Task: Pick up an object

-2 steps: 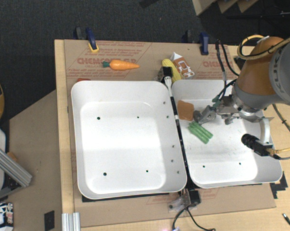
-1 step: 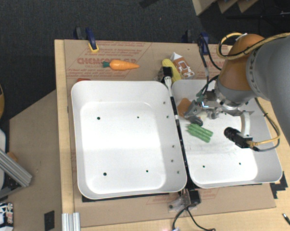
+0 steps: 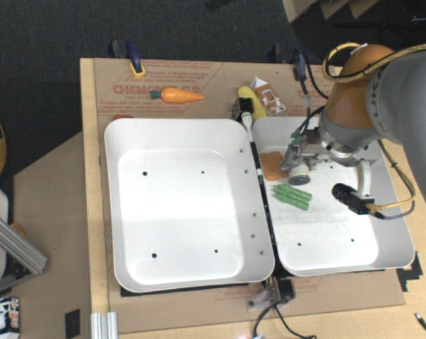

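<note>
Green pod (image 3: 292, 196) lies in the right bin (image 3: 340, 249), just below the gripper (image 3: 296, 169), whose finger spread I cannot tell; it looks light, slim and probably rigid, best pinched across its middle.

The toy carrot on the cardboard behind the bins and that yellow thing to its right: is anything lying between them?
No. In the camera view, bare cardboard separates the toy carrot from the yellow item.

A single fixed camera looks down at a slant from above the surface (image 3: 92, 189), far enough to take in both white bins (image 3: 177, 196) side by side.
</note>
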Motion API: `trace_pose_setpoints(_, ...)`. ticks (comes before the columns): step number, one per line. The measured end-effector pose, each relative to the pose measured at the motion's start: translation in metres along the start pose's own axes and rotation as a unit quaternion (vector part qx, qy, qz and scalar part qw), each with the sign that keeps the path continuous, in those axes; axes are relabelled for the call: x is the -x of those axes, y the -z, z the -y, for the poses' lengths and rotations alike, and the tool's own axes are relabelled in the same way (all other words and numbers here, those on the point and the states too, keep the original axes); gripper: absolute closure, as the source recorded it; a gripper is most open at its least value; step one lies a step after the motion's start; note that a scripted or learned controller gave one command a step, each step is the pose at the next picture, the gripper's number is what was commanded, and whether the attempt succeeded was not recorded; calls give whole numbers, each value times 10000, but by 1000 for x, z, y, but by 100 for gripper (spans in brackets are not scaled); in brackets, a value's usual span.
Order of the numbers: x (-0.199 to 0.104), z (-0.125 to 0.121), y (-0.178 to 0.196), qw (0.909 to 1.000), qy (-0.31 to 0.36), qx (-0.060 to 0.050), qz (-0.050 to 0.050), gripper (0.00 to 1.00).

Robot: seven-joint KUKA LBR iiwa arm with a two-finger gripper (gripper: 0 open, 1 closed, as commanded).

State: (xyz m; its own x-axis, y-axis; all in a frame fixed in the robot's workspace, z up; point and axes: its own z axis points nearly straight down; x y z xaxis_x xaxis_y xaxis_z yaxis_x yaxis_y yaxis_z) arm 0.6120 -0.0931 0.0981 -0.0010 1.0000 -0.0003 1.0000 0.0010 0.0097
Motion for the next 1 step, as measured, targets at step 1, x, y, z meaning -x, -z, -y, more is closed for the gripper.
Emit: trace_pose_setpoints(1,-42,-15,110,10000,11,-23,2,100)
